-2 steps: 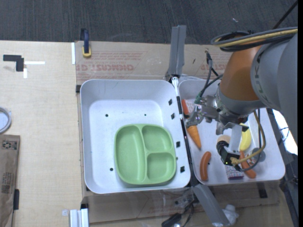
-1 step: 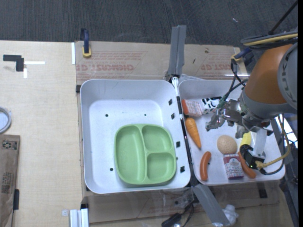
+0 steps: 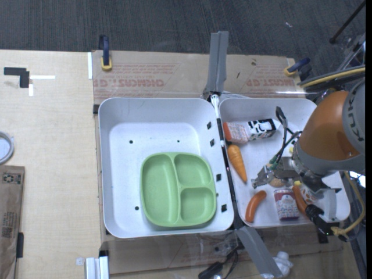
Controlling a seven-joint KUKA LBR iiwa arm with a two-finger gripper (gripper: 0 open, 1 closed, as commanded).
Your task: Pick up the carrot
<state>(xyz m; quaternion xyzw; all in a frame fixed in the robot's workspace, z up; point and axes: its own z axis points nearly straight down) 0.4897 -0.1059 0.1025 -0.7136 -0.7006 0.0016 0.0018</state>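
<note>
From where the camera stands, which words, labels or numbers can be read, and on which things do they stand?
Cardboard sheet behind the bins: red print, upside down, too blurred to read with certainty.
Small carton in the right bin: black and white print, unreadable.
Packet near the gripper: red label, too small.
Brown bag at left: a mark, unreadable.

The grey arm [image 3: 349, 112] is wearing a broad orange band [image 3: 328, 132], with black cables [image 3: 283, 133] trailing toward ten o'clock.
</note>
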